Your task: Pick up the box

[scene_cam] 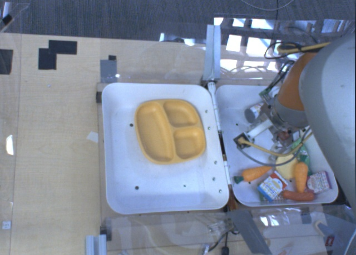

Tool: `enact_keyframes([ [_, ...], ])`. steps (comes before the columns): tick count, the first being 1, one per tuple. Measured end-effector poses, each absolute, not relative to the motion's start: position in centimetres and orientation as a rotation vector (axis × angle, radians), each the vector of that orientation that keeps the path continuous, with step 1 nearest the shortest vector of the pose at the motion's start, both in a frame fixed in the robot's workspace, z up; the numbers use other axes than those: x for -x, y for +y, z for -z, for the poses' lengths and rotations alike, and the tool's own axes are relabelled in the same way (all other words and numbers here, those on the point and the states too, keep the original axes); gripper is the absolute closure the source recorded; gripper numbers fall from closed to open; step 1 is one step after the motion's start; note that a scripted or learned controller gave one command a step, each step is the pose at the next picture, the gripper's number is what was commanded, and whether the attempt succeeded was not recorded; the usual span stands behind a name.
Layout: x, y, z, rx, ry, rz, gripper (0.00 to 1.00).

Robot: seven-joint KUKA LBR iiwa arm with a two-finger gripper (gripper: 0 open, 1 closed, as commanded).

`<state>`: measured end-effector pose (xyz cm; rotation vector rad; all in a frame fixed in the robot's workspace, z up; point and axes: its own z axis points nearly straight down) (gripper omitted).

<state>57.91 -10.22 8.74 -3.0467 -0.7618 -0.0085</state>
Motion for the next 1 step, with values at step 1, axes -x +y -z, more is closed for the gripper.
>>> enact_keyframes([
  [1, -64.89, -10.87, -8.69, 3.072, -0.592, -0.037, 0.0],
])
